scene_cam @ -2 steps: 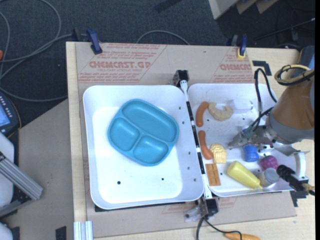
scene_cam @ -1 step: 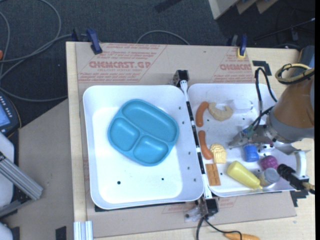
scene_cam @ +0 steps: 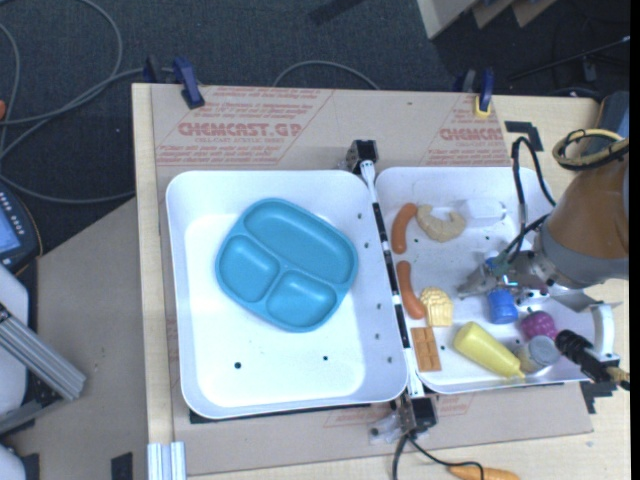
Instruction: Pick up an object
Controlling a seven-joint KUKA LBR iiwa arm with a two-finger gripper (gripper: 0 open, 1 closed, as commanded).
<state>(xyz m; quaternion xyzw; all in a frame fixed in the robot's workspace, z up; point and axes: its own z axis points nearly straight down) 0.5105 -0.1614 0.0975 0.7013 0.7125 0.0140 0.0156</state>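
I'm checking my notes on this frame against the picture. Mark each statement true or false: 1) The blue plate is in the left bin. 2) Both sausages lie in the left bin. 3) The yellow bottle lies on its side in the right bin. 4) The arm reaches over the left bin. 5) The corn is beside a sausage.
1) True: the blue plate sits in the left bin.
2) False: both sausages lie in the right bin.
3) True: the yellow bottle lies on its side there.
4) False: the arm is over the right bin.
5) True: the corn lies next to the lower sausage.
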